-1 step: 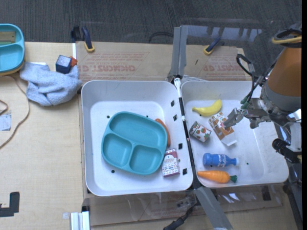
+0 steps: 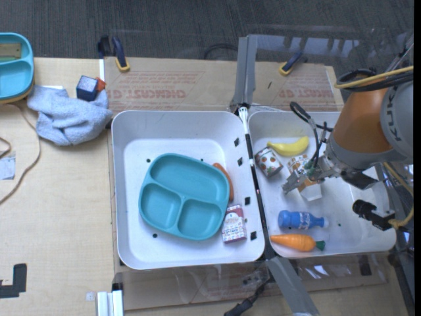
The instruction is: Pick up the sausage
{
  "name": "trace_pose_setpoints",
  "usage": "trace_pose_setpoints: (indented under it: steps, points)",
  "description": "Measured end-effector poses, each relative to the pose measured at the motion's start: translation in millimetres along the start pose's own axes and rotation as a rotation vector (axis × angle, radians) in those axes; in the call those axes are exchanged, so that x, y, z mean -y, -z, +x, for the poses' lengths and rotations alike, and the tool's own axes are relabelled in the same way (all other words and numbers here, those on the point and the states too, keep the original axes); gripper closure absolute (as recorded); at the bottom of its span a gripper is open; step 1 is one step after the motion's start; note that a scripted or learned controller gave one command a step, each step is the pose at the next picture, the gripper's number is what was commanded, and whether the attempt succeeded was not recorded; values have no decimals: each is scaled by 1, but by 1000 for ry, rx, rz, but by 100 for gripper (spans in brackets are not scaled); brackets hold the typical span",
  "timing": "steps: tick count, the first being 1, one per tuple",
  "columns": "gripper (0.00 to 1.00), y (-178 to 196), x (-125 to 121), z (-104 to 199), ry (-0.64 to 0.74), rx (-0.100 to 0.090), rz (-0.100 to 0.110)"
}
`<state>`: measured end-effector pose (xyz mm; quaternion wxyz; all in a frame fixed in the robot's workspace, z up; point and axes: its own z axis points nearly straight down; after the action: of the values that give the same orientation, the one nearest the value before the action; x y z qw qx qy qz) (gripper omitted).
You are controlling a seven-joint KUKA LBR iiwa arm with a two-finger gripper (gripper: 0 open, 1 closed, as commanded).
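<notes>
Sausage [image 2: 224, 178]: orange-brown, elongated, lying flat in left bin [image 2: 131, 176], mostly hidden under right edge of teal divided plate [image 2: 184, 196]; at plate's 2 o'clock, curved sliver exposed.

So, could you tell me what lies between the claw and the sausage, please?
In the camera view, the small patterned cup and the bins' divider wall lie between the claw and the sausage, which is tucked beside the teal tray.

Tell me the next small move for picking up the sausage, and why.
Probably lift and travel left across the divider. The gripper sits low in the right bin among the banana and bottle, while the sausage lies in the left bin, an orange sliver tucked against the teal tray's right edge.
</notes>
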<state>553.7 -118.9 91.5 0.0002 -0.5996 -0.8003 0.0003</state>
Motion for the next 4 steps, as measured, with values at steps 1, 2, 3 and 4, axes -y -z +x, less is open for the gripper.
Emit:
trace_pose_setpoints:
  steps: [1,2,3,4]
  points:
    - [0,0,-5,-32,-455,1,0]
    - [100,9,-4,-33,-457,1,1]
    - [100,1,-21,-30,-75,1,-2]
    - [100,1,-66,-44,228,2,-3]
